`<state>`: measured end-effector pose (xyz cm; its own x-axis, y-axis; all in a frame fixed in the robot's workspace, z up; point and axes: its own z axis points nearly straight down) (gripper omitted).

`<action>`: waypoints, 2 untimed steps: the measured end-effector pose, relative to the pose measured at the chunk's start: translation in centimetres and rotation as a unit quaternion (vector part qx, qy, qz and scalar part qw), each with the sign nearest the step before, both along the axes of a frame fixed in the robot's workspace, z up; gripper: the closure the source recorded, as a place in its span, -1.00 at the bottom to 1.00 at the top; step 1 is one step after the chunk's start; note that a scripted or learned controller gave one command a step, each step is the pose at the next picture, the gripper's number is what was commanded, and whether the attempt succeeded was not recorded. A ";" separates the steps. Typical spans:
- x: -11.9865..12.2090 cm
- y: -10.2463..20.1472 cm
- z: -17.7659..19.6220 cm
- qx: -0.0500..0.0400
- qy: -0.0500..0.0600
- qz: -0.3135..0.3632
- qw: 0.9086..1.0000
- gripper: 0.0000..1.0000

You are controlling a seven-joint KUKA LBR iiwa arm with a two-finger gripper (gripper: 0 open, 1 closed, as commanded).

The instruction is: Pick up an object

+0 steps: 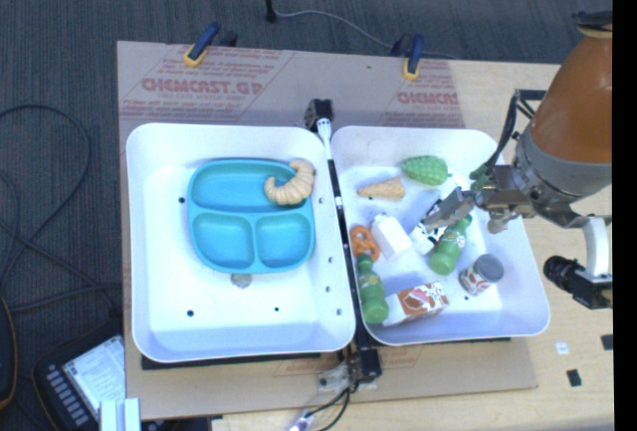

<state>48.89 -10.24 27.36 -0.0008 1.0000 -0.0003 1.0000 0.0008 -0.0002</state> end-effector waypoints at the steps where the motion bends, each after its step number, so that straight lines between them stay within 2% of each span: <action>1: 2.9 -0.2 -12.4 0.001 0.002 -0.001 1.000 -1.00; 2: 3.0 0.7 -17.7 0.000 -0.002 -0.001 1.000 -1.00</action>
